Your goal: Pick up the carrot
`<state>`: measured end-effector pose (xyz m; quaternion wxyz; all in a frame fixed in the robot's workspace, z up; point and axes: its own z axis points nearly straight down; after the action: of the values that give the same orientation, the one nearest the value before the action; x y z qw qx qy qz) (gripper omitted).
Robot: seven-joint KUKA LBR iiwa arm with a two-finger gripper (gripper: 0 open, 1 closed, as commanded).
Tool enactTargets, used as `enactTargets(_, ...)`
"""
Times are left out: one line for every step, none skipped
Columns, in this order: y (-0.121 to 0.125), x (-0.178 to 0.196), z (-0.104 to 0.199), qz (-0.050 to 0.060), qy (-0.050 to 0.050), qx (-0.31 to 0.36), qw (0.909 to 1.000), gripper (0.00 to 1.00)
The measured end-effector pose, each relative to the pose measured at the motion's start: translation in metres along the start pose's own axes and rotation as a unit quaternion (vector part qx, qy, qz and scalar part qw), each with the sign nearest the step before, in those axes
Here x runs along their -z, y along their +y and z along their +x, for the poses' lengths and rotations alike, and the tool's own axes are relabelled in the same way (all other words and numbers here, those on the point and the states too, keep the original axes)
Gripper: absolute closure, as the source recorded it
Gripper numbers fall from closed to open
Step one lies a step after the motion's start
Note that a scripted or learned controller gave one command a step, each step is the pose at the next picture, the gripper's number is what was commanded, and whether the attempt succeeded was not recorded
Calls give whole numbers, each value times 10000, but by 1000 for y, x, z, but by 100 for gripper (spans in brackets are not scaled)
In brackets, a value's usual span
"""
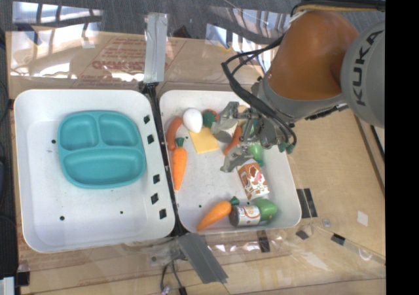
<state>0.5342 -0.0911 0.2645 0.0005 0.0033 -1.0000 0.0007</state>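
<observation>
- Overhead, the grey arm (314, 58) with its orange band reaches in from the right over the right bin (288, 176), one of two white bins side by side on the surface (340, 156).
- One carrot (179, 166) lies along the right bin's left wall. It is orange and tapered, with a green top pointing to the far end and the tip to the near end.
- A second carrot (215, 214) lies at a slant by the near wall. It is short and stubby, and its thick end is just beside a small bottle (247, 216) lying on its side.
- The gripper (234, 138) hangs low over the middle of the right bin with its fingers (229, 114) spread apart.
- A slim orange piece (234, 137) shows between them. Whether they touch it cannot be told, and its shape is largely hidden.
- Near the far wall sit a white egg (192, 120), a yellow cheese wedge (204, 140) and a reddish sausage (173, 130).
- A printed packet (253, 180) lies just below the gripper.
- A teal divided plate (101, 148) rests in the left bin (33, 208), well apart from both carrots.
</observation>
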Motion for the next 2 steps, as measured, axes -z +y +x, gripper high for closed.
enactTargets(40, -75, 47, -13, 29, -444, 9990, 0)
enactTargets(-10, -120, -13, -8, 0, 1134, 9936, 0)
